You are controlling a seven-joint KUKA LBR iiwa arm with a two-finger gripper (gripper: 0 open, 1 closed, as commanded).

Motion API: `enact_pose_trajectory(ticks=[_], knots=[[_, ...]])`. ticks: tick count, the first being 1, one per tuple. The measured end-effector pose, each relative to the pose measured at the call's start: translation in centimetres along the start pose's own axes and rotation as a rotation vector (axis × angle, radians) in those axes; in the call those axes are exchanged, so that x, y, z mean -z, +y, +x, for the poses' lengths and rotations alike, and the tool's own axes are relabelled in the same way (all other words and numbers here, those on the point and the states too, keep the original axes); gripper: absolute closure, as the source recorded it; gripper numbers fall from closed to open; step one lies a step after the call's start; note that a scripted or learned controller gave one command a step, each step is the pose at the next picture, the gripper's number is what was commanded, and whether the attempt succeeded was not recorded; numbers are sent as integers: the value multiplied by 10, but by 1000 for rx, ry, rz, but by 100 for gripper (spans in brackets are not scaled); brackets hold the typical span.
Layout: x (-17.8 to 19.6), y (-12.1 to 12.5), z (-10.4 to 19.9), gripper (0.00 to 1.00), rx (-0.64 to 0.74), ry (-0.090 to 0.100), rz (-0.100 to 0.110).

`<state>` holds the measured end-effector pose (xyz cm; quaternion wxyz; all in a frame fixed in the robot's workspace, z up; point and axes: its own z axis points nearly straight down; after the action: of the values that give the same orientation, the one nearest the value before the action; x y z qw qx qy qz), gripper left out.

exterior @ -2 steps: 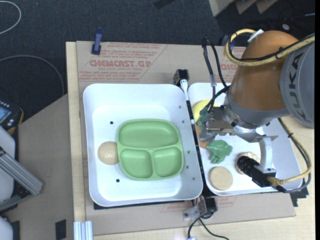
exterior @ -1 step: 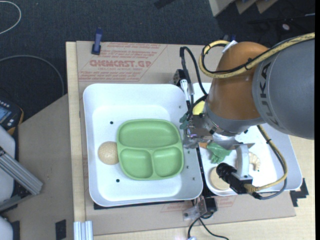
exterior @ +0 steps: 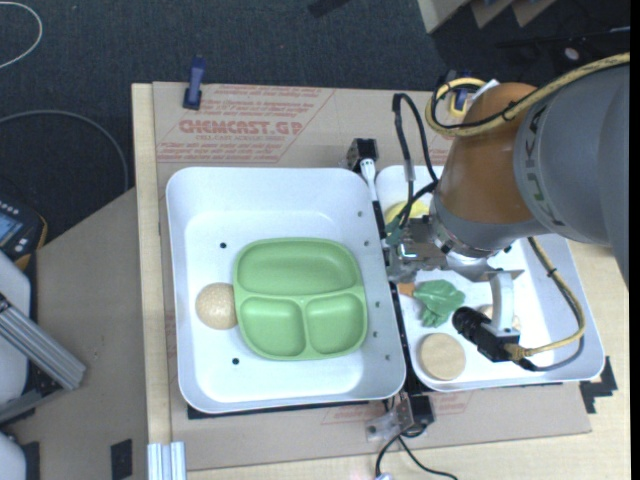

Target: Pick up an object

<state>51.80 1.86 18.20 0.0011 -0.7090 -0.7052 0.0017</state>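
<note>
At the left of the tabletop, the left shallow white bin carries a pale green moulded plastic plate with three compartments, lying flat near the bin's middle, and a small tan, rounded bun-like toy that touches the plate's left edge. The plate looks stiff, light and smooth; its broad flat form would give a claw little to close on except a raised rim, so it seems a poor choice. The bun looks light and rounded, perhaps slightly soft, and could be taken across its width from above, though its smooth dome might slip. Moving right, the right shallow white bin holds a small green leafy-looking toy piece near its left wall, a flat tan round disc like a biscuit at the near left corner, and something yellow at the far left, mostly hidden by the arm. The green piece appears light and irregular, with edges that offer a pinch across its narrow middle; the disc is thin and would need taking at its rim. The grey and orange arm hangs over this right bin, and the claw sits just far of the green piece near the bins' dividing wall; whether it is released or clenched cannot be told, and nothing can be seen held in it.
</note>
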Motion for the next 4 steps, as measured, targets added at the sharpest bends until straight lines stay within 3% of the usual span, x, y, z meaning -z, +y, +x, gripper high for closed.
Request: enact_pose_trajectory(ticks=[1, 2, 3, 4], knots=[[195, -21, 8, 100, 9, 3, -22], [118, -34, -33, 100, 0, 0, 5], [117, -40, 53, 100, 14, 3, 0], [204, -34, 17, 100, 4, 1, -16]])
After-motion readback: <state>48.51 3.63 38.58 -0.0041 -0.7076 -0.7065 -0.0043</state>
